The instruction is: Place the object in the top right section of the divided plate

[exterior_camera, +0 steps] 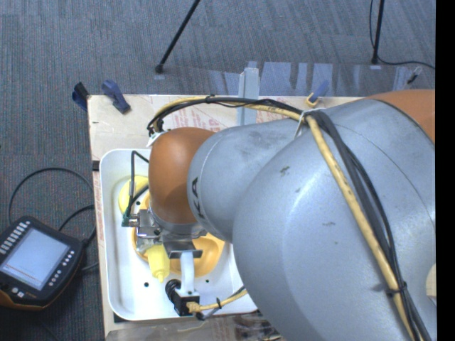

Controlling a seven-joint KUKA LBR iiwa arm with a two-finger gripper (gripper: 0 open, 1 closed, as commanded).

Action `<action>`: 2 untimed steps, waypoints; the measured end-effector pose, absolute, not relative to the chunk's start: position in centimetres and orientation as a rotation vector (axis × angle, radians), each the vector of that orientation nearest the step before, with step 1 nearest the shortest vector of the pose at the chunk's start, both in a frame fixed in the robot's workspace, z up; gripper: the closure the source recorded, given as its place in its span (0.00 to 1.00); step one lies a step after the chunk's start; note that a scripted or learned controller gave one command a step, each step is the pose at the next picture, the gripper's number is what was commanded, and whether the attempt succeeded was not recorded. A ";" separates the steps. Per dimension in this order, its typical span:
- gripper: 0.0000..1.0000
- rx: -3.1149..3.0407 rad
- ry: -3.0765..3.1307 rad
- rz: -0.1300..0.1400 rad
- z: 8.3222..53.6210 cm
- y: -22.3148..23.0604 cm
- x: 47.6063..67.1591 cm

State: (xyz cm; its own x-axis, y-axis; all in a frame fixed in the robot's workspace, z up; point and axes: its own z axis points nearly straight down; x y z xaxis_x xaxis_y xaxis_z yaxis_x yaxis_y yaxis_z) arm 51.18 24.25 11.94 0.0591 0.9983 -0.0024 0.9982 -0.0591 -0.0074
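Note:
My gripper (173,265) hangs low over the left white bin (109,226), under the arm's orange wrist band (174,176). Below it lies the yellow divided plate (126,190); its rim shows to the left of the wrist and again to the right of the gripper. A small yellow object (158,263) sits right at the gripper's left side, above the plate's near part. I cannot tell whether it is held or resting on the plate. The arm hides most of the plate and its dividers.
The grey arm covers the right bin and most of the bench. Black and yellow cables run along the wrist and trail near the bin's front edge (192,305). A blue clamp (115,96) lies on the bench's far left corner. A teach pendant (32,261) rests on the floor to the left.

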 end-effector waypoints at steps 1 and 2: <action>1.00 -2.048 -2.362 0.005 9.9 24.9 59.7; 0.00 -2.049 -2.362 0.005 10.0 24.9 59.7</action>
